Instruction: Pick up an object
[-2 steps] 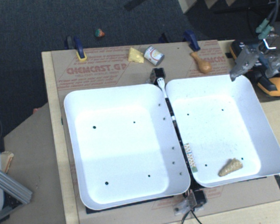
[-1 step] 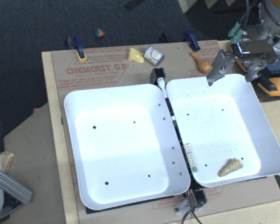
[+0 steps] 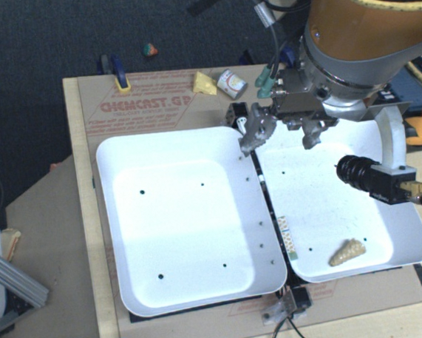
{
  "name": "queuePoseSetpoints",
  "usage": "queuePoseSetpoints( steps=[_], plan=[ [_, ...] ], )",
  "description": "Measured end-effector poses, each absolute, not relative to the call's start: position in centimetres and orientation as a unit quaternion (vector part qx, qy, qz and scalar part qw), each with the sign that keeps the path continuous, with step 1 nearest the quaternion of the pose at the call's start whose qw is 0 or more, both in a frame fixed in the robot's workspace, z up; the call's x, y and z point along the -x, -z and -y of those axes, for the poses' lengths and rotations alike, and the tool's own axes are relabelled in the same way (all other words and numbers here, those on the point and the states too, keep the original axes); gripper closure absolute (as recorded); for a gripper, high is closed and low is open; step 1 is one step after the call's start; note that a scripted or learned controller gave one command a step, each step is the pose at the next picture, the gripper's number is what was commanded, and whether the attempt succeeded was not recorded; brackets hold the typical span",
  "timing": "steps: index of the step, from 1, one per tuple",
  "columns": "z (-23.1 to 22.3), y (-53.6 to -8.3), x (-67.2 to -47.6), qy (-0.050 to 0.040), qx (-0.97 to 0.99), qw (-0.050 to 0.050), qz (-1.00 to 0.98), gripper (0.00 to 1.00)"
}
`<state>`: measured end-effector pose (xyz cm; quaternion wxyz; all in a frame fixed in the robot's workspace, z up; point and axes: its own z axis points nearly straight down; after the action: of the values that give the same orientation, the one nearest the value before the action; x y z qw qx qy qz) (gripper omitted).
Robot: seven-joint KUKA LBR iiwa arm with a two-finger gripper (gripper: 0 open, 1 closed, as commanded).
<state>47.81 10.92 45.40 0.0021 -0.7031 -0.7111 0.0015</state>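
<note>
A dark carpeted floor point(image 3: 29, 48) surrounds the tan bench point(image 3: 89, 213), with aluminium framing point(image 3: 13, 276) at left.

Bench point(image 3: 153, 107): two white bins point(image 3: 126, 210) side by side, yellow scrap point(image 3: 204, 84).

Slanted overhead view of both bins point(image 3: 118, 210)

Gripper point(image 3: 281, 129) fingers spread, nothing between, arm overhead.
</note>
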Motion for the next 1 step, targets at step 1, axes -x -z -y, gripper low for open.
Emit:
queuePoseSetpoints(
  steps=[1],
  plan=[
    [-10.37, -46.62, -47.97, 0.0006, 0.707, 0.0, 0.708, 1.0]
  ],
)
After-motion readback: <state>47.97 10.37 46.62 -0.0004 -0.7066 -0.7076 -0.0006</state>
